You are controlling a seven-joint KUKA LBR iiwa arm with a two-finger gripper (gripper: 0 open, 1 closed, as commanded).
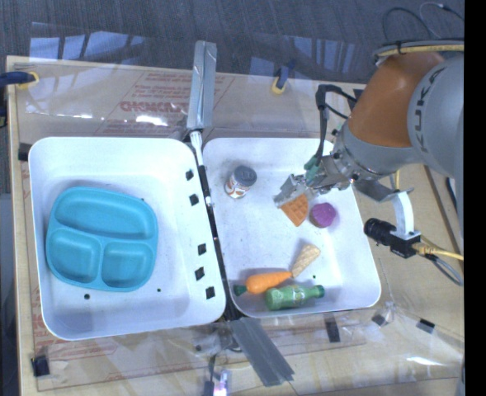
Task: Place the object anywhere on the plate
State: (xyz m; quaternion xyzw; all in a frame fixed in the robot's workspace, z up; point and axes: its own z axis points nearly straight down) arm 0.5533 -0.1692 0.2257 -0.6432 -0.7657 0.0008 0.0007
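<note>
The work stood at the picking stage: nothing lay on the blue plate (101,239), which sat in the left bin (53,159), while all the loose things were in the right bin (354,254). The claw (296,190) was down over the upper middle of the right bin, and an orange cracker-like piece (295,211) lay at its tips, touching them or nearly so, just toward six o'clock from the claw. I judged that piece to be the thing being gone for. Whether the claw was wide, narrow, or clamped on the piece I could not tell; the slant view hid the tips behind the metal of the wrist.

Just beside the orange piece, at about three o'clock from it, lay a purple ball (323,214). A small metal can (241,181) stood at nine o'clock from the claw, well apart. Toward six o'clock, near the bin's lower wall, lay a tan wafer (305,259), a carrot (265,282) and a green bottle (294,295).

The next move, as I judged it, called for a sure grip on the orange piece without nudging the purple ball, then a lift clear of the wall between the bins and a carry toward nine o'clock, across to the plate.
</note>
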